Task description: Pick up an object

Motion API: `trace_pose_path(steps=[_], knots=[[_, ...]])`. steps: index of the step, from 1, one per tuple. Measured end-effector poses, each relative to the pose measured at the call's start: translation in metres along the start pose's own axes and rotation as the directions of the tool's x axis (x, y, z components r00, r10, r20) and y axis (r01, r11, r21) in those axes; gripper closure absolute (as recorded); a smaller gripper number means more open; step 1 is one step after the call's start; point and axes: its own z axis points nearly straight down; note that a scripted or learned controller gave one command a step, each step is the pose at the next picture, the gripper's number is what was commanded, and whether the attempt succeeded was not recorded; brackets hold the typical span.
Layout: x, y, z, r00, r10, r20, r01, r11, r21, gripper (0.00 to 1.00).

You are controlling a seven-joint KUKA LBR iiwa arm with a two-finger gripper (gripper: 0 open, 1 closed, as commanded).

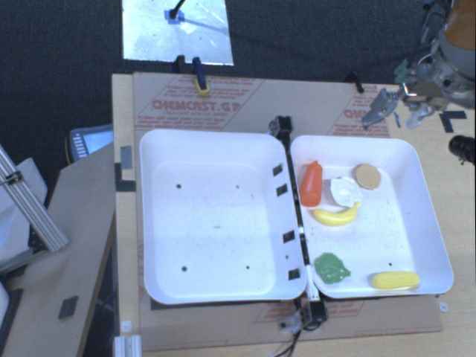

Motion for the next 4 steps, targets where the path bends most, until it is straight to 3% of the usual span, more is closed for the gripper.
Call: trace_pose_path(steps=[1,2,3,4], knots=[[-0.003,-0.002,-0.004,1.000,0.001,0.000,-0.001,1.000,0.010,1.00],[0.095,0.015,0.027,1.000,-0.003,-0.005,0.004,1.000,0.017,1.00],[0.168,0.035,0.012,1.000,0.000,-0.004,0.000,1.000,0.012,1.00],[0.196,-0.014,-0.134,1.000,0.001,-0.008,-0.001,1.000,-0.001,1.00]])
